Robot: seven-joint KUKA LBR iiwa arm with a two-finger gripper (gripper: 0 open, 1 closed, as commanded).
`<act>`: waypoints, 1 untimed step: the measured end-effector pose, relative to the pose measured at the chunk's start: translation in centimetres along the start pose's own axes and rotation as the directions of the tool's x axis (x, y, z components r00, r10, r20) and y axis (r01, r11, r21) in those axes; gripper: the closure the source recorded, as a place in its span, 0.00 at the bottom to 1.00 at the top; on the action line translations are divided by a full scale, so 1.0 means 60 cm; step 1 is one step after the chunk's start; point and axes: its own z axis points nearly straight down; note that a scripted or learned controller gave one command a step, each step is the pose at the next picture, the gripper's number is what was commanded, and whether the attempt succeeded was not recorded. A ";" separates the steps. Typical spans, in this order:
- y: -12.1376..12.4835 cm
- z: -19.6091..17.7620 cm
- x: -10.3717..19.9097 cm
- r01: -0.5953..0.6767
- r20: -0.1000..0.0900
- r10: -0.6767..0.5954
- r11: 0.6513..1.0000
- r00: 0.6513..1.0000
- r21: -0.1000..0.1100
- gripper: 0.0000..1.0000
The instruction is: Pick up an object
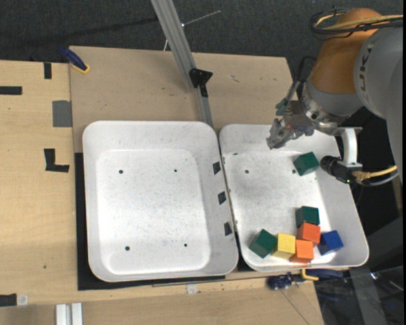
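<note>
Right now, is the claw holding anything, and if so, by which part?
Nothing is held. The claw hangs over the far end of the right bin, with no block between its fingers; the nearest, a green block, lies apart from it.

The arm reaches in from the right side of the camera view, its thick grey body filling the upper right corner, with the orange band bulging just above the wrist. From there the wrist slants down and to the left, ending in the tool [280, 135], a small grey cluster of metal parts that points downward and leftward. A black cable loops over the top of the orange band.
</note>
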 end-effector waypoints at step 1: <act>0.003 -0.089 0.000 0.000 0.000 0.000 1.000 1.000 0.001 1.00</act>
